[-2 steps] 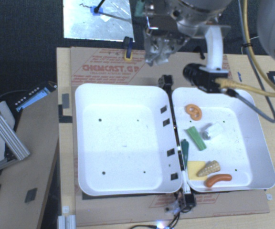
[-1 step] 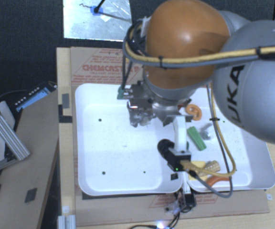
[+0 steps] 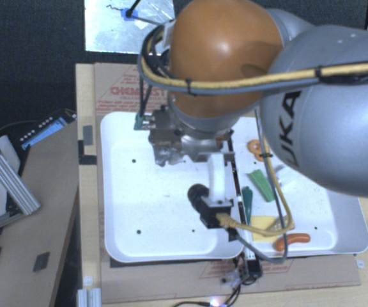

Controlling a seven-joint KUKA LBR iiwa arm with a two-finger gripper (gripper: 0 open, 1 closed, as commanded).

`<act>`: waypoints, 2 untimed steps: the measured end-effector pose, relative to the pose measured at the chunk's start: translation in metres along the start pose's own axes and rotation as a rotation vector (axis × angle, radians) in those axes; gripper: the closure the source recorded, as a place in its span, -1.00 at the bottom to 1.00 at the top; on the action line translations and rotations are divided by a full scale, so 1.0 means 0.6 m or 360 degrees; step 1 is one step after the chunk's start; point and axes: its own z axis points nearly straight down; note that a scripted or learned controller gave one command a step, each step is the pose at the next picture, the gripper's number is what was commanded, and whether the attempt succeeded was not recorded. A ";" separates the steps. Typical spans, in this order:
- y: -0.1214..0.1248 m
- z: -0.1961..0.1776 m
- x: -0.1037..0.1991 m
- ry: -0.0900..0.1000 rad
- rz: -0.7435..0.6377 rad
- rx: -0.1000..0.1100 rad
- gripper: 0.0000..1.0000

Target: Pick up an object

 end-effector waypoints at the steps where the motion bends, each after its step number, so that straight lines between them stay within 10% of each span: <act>1: 0.000 0.074 -0.100 -0.0003 0.0014 0.0003 1.00; 2: 0.000 0.168 -0.020 -0.0002 0.0002 0.0004 1.00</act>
